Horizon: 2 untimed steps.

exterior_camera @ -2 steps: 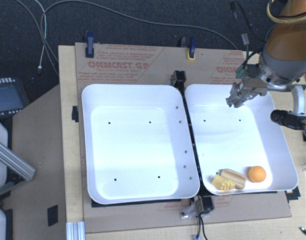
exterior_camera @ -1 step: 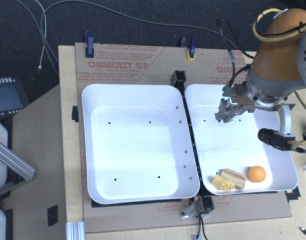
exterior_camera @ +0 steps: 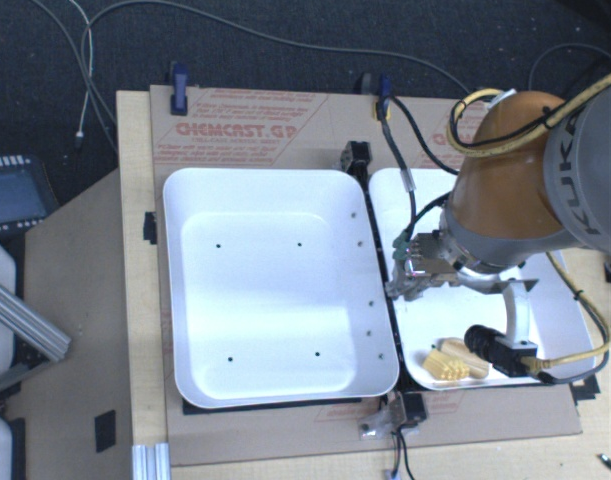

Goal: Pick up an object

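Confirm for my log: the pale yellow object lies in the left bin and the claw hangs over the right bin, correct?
No. The camera view shows the pale yellow object in the right bin, not the left; the claw does hang over the right bin.

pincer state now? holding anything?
Pincer: cannot be told whether open or closed; it is over the right bin, near its left wall, with no object seen in it.

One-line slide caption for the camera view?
Gripper hangs over the right bin, near its inner wall; a pale yellow ridged object lies at the bin's near edge.
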Available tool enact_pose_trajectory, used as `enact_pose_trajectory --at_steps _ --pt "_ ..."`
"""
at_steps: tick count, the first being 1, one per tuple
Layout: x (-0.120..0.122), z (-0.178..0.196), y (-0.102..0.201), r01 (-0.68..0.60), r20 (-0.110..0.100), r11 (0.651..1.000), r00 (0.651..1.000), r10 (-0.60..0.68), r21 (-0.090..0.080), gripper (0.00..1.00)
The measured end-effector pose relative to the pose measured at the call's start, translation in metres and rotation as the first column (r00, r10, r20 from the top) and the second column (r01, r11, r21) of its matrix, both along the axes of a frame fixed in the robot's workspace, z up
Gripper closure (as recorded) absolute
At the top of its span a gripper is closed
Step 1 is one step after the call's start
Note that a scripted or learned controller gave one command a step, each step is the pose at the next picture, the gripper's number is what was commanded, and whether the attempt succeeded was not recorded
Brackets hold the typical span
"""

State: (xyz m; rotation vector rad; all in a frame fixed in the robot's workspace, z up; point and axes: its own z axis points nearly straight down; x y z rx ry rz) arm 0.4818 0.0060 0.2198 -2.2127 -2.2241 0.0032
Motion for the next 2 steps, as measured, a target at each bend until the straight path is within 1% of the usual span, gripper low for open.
enact_pose_trajectory --at_steps 1,2 --pt "0.0 0.041 -0.007 0.005 0.009 1.0 1.0 -0.005 -0.001 1.0" --pt "0.012 0.043 0.019 0.003 0.005 1.0 1.0 -0.003 -0.001 1.0"
